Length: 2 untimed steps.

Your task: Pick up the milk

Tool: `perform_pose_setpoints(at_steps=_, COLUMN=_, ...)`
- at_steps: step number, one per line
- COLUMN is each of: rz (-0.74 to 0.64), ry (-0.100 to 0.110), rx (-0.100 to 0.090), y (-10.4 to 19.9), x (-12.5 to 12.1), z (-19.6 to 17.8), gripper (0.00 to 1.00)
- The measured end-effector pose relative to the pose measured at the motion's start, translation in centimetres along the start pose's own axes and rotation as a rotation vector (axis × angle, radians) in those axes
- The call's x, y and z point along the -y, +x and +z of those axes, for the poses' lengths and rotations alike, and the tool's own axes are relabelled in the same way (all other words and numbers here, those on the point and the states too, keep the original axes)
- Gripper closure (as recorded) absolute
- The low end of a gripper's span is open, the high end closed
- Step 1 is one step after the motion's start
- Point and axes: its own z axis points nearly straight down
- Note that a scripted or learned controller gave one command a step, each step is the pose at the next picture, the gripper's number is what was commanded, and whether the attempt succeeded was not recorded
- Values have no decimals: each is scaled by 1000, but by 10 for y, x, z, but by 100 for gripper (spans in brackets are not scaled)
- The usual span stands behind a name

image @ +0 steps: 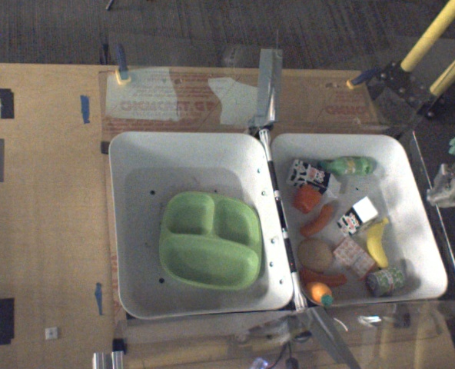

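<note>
Tan desk (51, 206) boards are seen from above, with two white bins set side by side on them and dark carpet beyond.

The milk (308, 175), a small carton with black-and-white cow patches, is pictured lying in the right bin (420, 229), at that bin's far left corner. A green bottle (349, 165) is laid on its side along the right bin's far wall, just beside the milk. A red block (306, 199) is seen against the right bin's left wall, close in front of the milk, with an orange sausage (320, 220) slanted next to it. Near the right bin's middle, a white box (358, 213) and a banana (376, 241) are placed close together. A potato (314, 254), a pink checked box (353, 257) and a can (385, 280) are spread across the right bin's near half.

The left bin (135, 167) is joined to the right bin's left wall, and a green tray (210, 239) with three compartments is held in it.

The gripper (446, 183) is glimpsed just outside the right bin's right wall, well apart from the milk. Nothing is seen held in it, and whether it is released or clenched cannot be told.
</note>
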Motion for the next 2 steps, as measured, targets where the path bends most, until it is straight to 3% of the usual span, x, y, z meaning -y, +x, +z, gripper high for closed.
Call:
perform_pose_setpoints(at_steps=1, rz=-169, ry=0, rx=0, y=7, x=15, z=7, gripper=100)
perform_pose_setpoints(at_steps=2, rz=-493, ry=-2, rx=0, y=21, x=18, z=6, gripper=100)
